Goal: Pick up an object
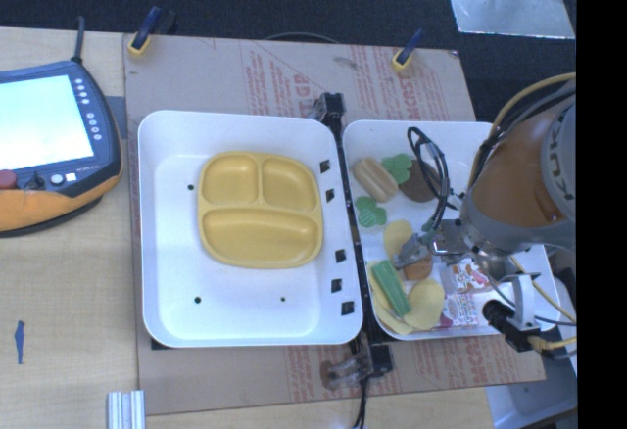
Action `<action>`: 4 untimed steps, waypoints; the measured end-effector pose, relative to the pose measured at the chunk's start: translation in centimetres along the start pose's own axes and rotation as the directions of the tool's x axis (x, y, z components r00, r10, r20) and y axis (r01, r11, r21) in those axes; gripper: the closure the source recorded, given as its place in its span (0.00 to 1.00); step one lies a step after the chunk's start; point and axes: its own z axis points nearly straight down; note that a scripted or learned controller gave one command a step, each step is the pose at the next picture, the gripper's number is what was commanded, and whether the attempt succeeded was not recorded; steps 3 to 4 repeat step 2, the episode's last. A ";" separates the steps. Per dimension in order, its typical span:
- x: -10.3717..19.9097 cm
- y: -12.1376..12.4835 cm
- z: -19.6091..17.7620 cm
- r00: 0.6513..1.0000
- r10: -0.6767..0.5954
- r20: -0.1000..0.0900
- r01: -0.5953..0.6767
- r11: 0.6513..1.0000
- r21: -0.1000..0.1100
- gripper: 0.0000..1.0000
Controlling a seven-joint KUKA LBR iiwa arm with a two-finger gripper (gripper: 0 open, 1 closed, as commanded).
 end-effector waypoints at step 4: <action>8.1 9.2 -10.8 1.000 -0.013 -0.001 0.013 1.000 -0.020 1.00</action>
